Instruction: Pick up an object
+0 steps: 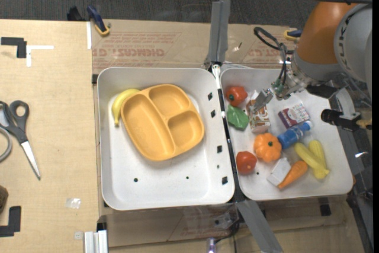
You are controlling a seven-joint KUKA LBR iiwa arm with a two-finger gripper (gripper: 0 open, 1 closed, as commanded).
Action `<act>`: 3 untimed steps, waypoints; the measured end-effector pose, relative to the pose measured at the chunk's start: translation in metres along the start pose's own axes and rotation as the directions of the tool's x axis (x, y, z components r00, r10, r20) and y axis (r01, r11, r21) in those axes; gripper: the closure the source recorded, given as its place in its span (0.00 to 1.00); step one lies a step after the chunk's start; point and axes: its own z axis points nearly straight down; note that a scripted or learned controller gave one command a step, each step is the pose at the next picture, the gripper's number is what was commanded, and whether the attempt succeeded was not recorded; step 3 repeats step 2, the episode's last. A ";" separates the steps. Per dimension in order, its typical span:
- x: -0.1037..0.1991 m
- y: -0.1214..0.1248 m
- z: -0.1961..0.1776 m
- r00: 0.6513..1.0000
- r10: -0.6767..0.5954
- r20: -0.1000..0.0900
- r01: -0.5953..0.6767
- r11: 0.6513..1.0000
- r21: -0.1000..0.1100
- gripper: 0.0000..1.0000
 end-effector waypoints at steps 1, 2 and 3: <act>0.002 0.006 0.047 0.998 0.065 0.000 -0.065 0.998 0.000 0.00; 0.001 0.007 0.037 0.998 0.061 0.003 -0.061 0.998 0.000 1.00; 0.001 0.007 0.037 0.998 0.061 0.003 -0.061 0.998 0.000 1.00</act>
